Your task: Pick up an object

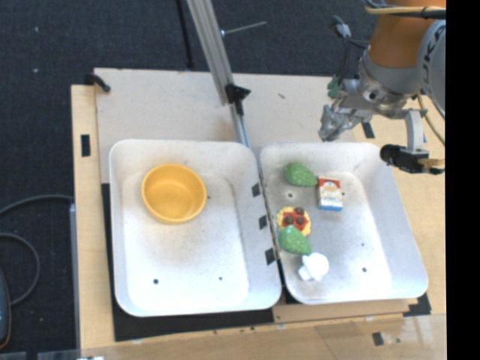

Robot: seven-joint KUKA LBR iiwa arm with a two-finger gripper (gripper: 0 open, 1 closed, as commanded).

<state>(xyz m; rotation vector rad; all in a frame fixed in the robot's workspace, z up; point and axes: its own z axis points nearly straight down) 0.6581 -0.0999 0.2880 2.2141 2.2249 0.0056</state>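
Nearest the camera, in the right bin, a small white crumpled object is seen close to the front rim. Just beyond it a green leafy toy lies touching a round yellow piece with dark red spots, both near the bin's left wall. Farther back a small carton, white with an orange top, stands apart from them, and a second green toy rests beside it, near the far left corner. In the left bin a yellow bowl is placed.

The jaws are held above the far rim of the right bin; whether they are parted or closed cannot be told, and nothing is seen between them.

The carton is judged light and stiff, with flat faces, so it would best be taken across its narrow sides. The green toys are probably soft or rounded and could slip.
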